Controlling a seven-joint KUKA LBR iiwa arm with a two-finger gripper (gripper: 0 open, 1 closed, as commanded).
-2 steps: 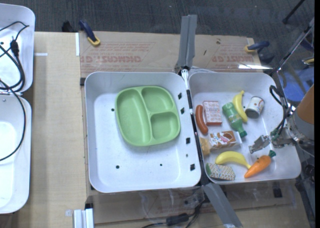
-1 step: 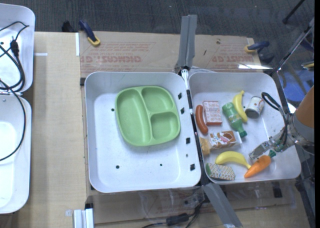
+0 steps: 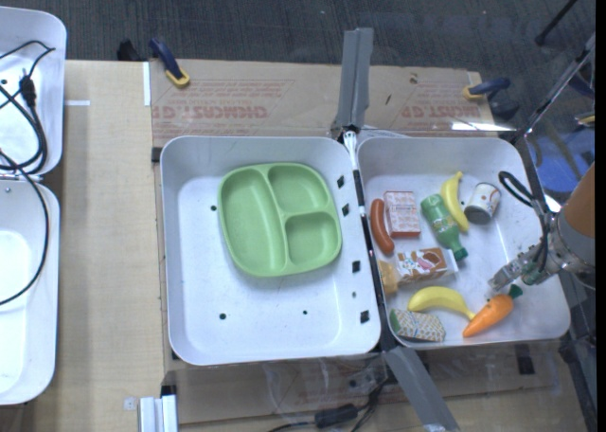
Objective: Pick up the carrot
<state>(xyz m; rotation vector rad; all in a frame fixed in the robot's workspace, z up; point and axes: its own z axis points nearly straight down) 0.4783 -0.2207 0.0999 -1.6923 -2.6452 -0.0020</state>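
Cardboard sheet [image 3: 284, 99] behind bins: red print, mirrored, unreadable.

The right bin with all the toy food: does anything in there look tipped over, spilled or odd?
Nothing is spilled or damaged. The right bin is just jumbled: the small can and green bottle lie on their sides, and the carrot lies aslant beside the gripper.

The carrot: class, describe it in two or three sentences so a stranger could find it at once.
Start at the right-hand shallow white bin, then go to its near right corner. There lies the small orange toy carrot with a green top, beside a curved yellow banana. It is the bin's only orange, pointed thing, and the gripper is at its leafy end.
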